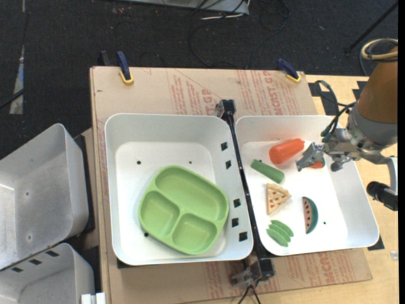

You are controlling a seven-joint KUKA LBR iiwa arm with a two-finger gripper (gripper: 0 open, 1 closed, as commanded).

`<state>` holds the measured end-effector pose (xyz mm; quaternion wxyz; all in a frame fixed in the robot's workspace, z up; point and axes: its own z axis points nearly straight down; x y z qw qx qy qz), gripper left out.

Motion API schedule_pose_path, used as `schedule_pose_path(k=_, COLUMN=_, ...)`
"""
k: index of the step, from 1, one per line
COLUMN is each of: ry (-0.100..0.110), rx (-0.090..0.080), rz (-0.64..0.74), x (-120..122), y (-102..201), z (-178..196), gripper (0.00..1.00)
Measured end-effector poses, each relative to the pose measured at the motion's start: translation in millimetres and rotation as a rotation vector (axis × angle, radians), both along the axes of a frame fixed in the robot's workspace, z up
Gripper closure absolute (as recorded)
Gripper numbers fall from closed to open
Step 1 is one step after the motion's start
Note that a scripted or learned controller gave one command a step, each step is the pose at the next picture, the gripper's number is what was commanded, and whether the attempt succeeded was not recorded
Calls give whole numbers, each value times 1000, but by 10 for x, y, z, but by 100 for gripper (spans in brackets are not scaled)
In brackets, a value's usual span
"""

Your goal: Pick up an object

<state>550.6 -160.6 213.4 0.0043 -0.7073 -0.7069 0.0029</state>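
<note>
My gripper [321,161] hangs low over the right bin [354,230], near its upper right part, with its two fingers spread apart. A small red-orange object [317,164] shows just below and between them; I cannot tell if they touch it. Just left of the gripper lies an orange-red toy vegetable [286,151]. Further left and lower are a green stick-shaped piece [267,170], a pizza slice [276,198], a watermelon slice [308,214] and a green pea pod [280,232].
The left bin [126,138] holds a light green divided plate [183,209]. A black divider with clips [239,182] runs between the bins. Two more white bins [35,189] stand off the bench at the left.
</note>
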Motion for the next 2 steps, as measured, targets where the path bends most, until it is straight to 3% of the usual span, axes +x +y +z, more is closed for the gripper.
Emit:
schedule_pose_path(k=1, ry=-10, rx=-2, rz=2, x=24, y=1, z=47, gripper=0)
schedule_pose_path(k=2, ry=-5, rx=-1, rz=1, x=18, y=46, z=-392, gripper=0)
